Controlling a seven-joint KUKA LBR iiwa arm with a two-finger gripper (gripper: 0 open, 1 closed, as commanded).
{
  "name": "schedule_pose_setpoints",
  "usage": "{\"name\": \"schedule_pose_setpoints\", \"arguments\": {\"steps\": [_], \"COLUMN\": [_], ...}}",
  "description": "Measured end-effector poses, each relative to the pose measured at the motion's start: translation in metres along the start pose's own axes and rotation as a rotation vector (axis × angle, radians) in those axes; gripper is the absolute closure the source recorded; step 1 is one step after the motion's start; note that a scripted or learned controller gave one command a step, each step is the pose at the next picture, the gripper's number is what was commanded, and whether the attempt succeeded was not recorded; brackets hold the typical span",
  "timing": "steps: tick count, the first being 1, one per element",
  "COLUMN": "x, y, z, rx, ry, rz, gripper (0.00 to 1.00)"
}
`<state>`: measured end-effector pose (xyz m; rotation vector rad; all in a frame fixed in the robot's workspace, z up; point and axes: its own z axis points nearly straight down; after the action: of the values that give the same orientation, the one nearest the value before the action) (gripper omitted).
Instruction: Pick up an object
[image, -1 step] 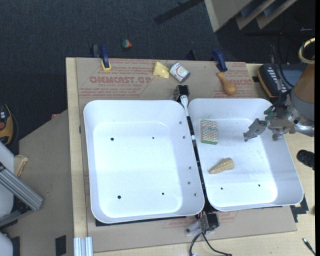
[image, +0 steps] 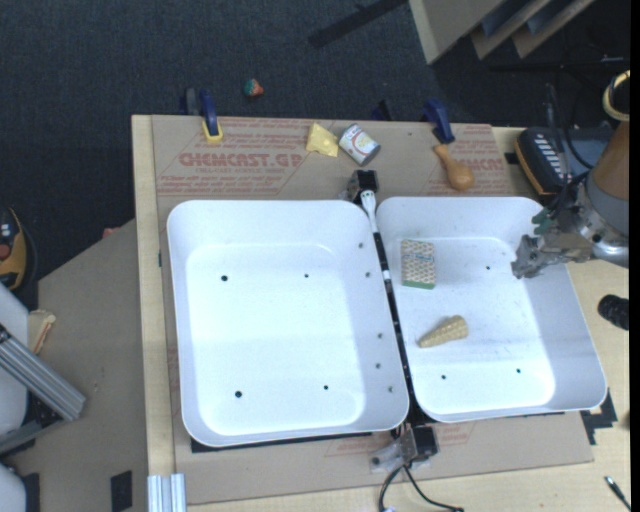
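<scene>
in the right bin lies a tan cone, and just beyond it a patterned rectangular packet (both well apart from the arm). the pincer hangs over that bin's right rim; whether it is open or closed, i cannot tell. on the counter behind sit small toys.

Your arm comes in from the right of the camera view and stops at the right bin, which serves here as the landmark. Its grey wrist sits just outside that bin's upper right rim. From there the gripper reaches leftward and slightly down over the rim, so its tip hangs just inside the bin's right wall, in the upper half. You cannot judge the gripper's height above the bin floor from this slant.
</scene>
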<state>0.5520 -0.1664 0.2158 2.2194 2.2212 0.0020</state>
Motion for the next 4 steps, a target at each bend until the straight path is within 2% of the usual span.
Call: {"name": "schedule_pose_setpoints", "arguments": {"steps": [1,2,3,4], "x": [0.05,-0.007,0.052,0.021], "y": [0.02,0.001,-0.036,-0.073], "z": [-0.13,-0.219,-0.123,-0.33], "rx": [-0.014,-0.01,0.013,-0.02], "ry": [-0.002,-0.006,0.004,-0.006], "rz": [-0.006,0.005,-0.003,0.002], "gripper": [1.0,1.0,1.0,1.0]}}
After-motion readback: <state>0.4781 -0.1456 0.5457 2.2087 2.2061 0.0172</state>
